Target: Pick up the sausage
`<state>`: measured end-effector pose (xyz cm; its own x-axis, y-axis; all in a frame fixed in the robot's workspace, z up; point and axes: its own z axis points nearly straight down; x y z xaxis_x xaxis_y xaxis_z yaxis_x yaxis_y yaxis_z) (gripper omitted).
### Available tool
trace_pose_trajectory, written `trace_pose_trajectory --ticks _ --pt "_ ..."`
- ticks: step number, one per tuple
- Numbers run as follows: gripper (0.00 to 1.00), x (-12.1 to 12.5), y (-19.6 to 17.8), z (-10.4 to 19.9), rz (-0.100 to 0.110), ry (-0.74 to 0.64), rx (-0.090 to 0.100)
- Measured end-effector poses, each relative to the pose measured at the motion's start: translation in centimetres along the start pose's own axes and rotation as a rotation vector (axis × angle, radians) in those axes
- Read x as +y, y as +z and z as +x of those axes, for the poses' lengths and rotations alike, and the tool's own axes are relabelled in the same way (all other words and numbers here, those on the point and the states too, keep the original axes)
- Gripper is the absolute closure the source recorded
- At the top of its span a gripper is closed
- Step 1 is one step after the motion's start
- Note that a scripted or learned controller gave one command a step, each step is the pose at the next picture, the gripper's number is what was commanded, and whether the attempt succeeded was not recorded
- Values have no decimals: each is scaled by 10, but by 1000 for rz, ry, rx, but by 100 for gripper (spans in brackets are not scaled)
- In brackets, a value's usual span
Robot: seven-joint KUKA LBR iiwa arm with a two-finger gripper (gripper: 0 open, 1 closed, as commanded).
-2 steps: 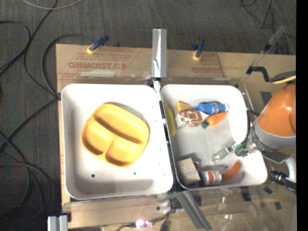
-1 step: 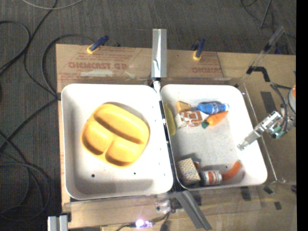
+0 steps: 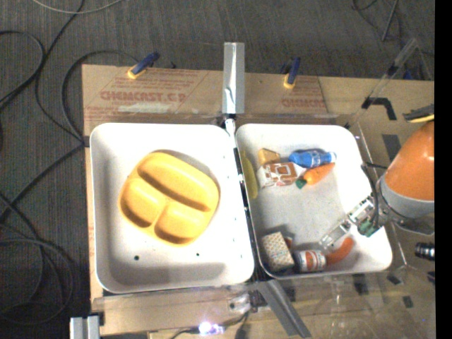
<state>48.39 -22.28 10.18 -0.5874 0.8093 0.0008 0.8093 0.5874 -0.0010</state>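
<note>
Viewed from above at a slant, the worktop (image 3: 106,97) carries two shallow white bins side by side. Left bin (image 3: 102,189): a yellow divided plate (image 3: 169,196) lies near its centre, with a long section at 12 o'clock and two smaller sections at 6 o'clock. Right bin (image 3: 353,154): the sausage (image 3: 341,250), reddish-orange and curved, lies at the bin's 5 o'clock corner, close against the front wall. Just beside it, at its 9 o'clock, lies a small can-like item with a red-and-white label (image 3: 308,260), and further toward 9 o'clock a tan, sponge-like block (image 3: 277,250). At the bin's 12 o'clock sector lie a blue bottle (image 3: 311,157), an orange carrot with a green tip (image 3: 316,175), a white-and-brown packet (image 3: 277,174) and a small yellowish piece (image 3: 267,156); a yellow strip (image 3: 251,179) lies along the bin's wall at 9 o'clock. The arm (image 3: 417,171), grey with an orange band, enters from 3 o'clock. Its claw (image 3: 339,234) reaches down toward 7 o'clock and ends directly over the sausage's upper end, touching or very nearly touching it. Whether the claw is parted or closed cannot be told at this resolution, and the sausage is not seen between its tips. Two clamps (image 3: 143,65) with blue and yellow handles grip the worktop's far edge at 12 o'clock.
</note>
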Motion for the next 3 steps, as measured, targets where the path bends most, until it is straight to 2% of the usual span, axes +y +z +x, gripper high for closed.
trace_pose_trajectory --ticks 1,2,3 --pt "0 2 13 -2 -4 1 -5" --pt "100 5 2 -3 -11 1 -9" --pt "0 5 2 -3 -11 1 -9"
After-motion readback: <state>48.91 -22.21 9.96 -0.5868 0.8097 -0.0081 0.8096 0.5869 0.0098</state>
